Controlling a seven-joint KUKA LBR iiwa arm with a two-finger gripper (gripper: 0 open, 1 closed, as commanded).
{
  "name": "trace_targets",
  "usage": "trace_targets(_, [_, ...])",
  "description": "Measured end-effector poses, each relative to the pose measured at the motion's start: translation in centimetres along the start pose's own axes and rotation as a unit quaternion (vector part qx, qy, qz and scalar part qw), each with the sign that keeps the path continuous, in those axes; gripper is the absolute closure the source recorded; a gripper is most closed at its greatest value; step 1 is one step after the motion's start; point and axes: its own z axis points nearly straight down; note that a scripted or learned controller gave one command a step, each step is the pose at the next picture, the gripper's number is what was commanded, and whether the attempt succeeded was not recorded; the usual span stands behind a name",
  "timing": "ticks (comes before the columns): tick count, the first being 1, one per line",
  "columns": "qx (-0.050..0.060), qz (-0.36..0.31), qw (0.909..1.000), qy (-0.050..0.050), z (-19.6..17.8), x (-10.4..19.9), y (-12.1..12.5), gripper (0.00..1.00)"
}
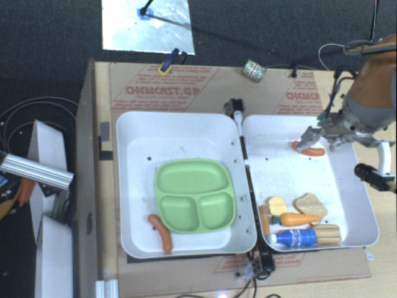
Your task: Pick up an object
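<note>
The small orange-red sausage [313,151] lies alone on the floor of the right bin [360,225], up near its far wall and well apart from the other food, which is why I judge it the easiest target: nothing crowds it. My pincer [308,143] is down just beside it, its tip at the sausage's left end, coming in low from the right at a slant; whether it is spread or closed I cannot tell, and I see nothing gripped. Piled in the near corner of the same bin are a bread slice [310,203], a carrot [296,218], a blue bottle [296,236] and a yellow piece [277,205], touching one another. In the left bin [133,166] sit a green divided plate [195,194] and another sausage [161,231] beside it.
</note>
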Motion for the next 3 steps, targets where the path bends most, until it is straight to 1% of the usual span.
trace_targets(1, [0.002,0.001,1.0,0.0,8.8,-3.4,1.7,0.0])
trace_targets(2, [-0.001,0.001,1.0,-0.001,8.4,-5.4,1.8,0.0])
trace_targets(3, [-0.001,-0.001,1.0,0.0,8.0,-2.1,3.3,0.0])
